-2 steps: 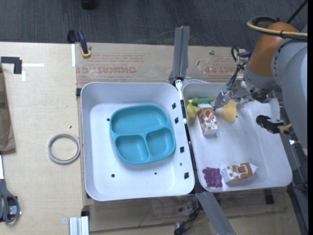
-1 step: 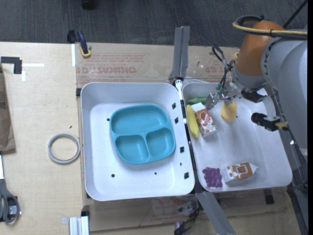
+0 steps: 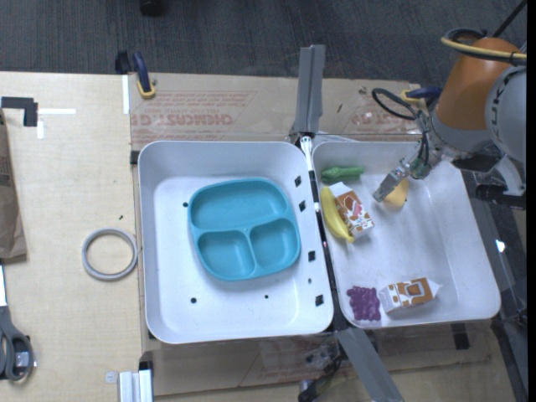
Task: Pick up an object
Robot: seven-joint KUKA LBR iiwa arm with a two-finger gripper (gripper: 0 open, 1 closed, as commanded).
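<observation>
Legible print: one faint line, reversed.
Red lettering on cardboard sheet (image 3: 209,111) behind the bins, upside down, too blurred to read.

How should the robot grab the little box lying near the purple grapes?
Best guess: come straight down on the little box and pinch its two long sides across the middle. It lies flat and slanted, so the hand would need turning to match. The grapes sit close by its left end, so avoid gripping end to end.

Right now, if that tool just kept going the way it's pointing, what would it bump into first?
Probably the yellow piece directly under the tool, in the right bin. They may already be touching; depth is hard to judge from above.
</observation>
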